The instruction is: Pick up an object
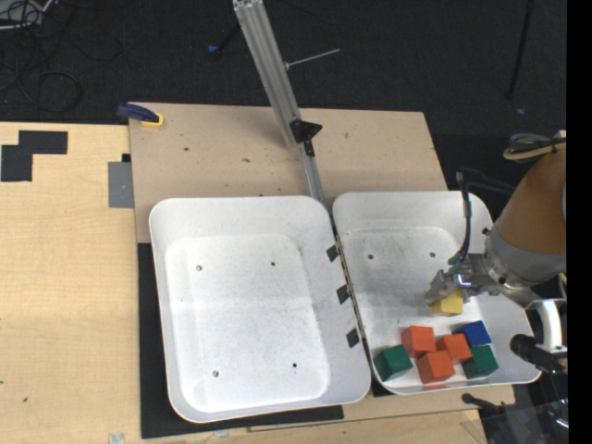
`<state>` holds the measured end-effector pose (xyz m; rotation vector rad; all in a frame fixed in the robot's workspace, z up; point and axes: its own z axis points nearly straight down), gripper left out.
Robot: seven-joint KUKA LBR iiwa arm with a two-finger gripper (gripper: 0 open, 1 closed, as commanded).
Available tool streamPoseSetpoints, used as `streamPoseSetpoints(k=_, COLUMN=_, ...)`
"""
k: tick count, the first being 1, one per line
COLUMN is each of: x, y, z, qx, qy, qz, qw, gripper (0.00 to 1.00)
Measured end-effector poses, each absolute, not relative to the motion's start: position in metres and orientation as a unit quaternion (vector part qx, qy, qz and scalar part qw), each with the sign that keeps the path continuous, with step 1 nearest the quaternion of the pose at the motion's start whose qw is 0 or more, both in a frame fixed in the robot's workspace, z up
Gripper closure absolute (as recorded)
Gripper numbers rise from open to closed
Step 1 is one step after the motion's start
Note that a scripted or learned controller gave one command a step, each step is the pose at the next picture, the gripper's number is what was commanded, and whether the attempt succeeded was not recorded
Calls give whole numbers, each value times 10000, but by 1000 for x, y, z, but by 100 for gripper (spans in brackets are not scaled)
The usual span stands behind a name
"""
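My gripper point(450, 288) is over the right part of the right bin point(398, 243), reaching in from the right. A small yellow block point(451, 304) sits right at its tip, partly covered by it; whether the block is gripped or just lies underneath is unclear. Toward the bin's front right corner lies a cluster of blocks: three orange ones point(421, 339) point(455, 346) point(435, 366), a blue one point(475, 333) and two green ones point(394, 361) point(481, 363). The cluster is just in front of the gripper and apart from it.
The left bin point(162, 225) stands beside the right one, with black clips point(342, 292) along their shared rim. A slanted aluminium bar point(273, 72) rises behind the bins. A blue and yellow clamp point(141, 114) lies at the bench's back left.
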<state>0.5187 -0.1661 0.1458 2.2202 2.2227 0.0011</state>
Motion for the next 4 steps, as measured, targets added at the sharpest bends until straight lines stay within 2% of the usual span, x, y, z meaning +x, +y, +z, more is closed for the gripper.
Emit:
streamPoseSetpoints(k=1, x=511, y=-163, z=200, qx=7067, qy=7075, qz=6, qw=5, gripper=100)
streamPoseSetpoints(k=2, x=512, y=-164, z=229, qx=7067, qy=7075, qz=2, qw=3, gripper=100)
streamPoseSetpoints(k=4, x=551, y=-54, z=240, qx=7051, qy=7091, qz=1, qw=-17, gripper=100)
